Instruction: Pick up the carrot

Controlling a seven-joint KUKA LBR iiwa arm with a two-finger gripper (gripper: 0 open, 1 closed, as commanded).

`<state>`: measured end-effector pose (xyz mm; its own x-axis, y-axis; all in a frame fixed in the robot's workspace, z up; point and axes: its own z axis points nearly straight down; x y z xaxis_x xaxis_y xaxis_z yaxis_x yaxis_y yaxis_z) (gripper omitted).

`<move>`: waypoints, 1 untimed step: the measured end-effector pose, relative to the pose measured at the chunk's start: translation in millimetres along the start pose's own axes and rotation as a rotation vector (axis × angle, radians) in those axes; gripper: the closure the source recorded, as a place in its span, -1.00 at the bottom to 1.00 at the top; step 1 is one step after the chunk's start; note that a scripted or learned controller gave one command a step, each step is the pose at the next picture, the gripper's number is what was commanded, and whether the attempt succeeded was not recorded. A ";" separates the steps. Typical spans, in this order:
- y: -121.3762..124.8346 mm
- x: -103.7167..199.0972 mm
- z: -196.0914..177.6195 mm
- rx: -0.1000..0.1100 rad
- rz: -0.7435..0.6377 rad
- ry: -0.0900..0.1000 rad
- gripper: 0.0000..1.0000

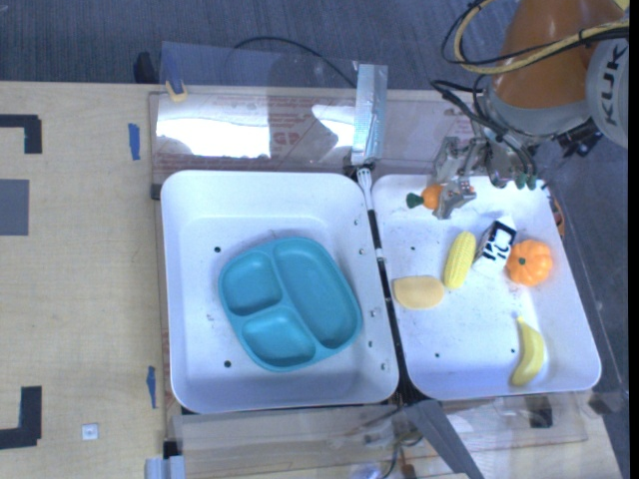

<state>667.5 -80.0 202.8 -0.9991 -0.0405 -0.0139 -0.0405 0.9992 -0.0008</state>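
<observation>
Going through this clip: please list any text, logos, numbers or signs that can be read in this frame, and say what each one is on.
"KU": dark letters on the arm's white housing at the right edge, cut off by the frame.
Black-and-white card in the right bin: it carries printed marks, too small and blurred to read.
Faint reddish print on the clear sheet behind the bins: washed out by glare, unreadable.
Nothing else legible.

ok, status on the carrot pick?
Gripper low at right bin's far edge. Small orange carrot with green top touching its fingers, not clearly gripped. Yellow corn cob nearby, not blocking.
</observation>
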 end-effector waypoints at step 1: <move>30.3 25.2 -29.1 -0.002 0.041 0.011 1.00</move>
